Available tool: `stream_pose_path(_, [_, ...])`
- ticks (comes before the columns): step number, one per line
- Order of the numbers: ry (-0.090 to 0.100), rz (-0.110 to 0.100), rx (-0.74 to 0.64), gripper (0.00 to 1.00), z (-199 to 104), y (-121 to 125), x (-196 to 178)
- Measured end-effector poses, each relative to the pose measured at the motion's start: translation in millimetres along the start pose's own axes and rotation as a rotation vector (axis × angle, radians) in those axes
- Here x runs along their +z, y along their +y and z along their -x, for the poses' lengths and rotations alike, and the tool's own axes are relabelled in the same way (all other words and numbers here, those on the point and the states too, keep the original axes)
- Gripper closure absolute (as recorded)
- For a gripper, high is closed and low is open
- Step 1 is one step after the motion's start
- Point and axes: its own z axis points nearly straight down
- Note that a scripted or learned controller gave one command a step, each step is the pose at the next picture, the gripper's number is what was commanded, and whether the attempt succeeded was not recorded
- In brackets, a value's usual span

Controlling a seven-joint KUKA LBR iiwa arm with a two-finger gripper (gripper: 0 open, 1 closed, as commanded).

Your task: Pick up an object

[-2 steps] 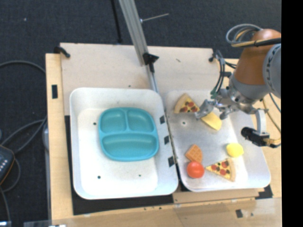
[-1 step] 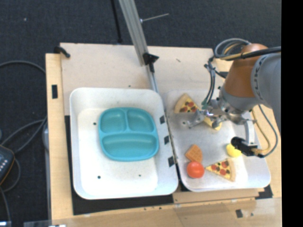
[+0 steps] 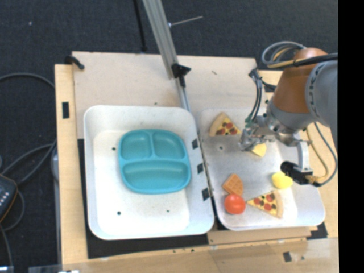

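Note:
The right bin [image 3: 227, 158] holds a pizza slice [image 3: 223, 126] at its back, a small yellow cheese wedge [image 3: 259, 150], a waffle piece [image 3: 233, 184], a red tomato [image 3: 234, 204], a yellow lemon [image 3: 281, 180] and a second pizza slice [image 3: 267, 203] at the front. My gripper [image 3: 249, 141] hangs low over the bin, just left of the cheese wedge and right of the back pizza slice. Nothing shows between its fingers.
The left bin [image 3: 102, 209] holds a blue divided plate [image 3: 153, 161]. A slanted metal pole [image 3: 162, 30] rises behind the bins. The arm's grey body and orange band [image 3: 296, 90] cover the right bin's back right corner.

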Motion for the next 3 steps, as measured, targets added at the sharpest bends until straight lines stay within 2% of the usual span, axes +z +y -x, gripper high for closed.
stream_pose_path(2, [-0.001,0.006,-0.012,1.0,-11.3,14.6,-120.1])
stream_pose_path(3, [-0.001,0.004,-0.012,1.0,-9.9,15.7,-158.7])
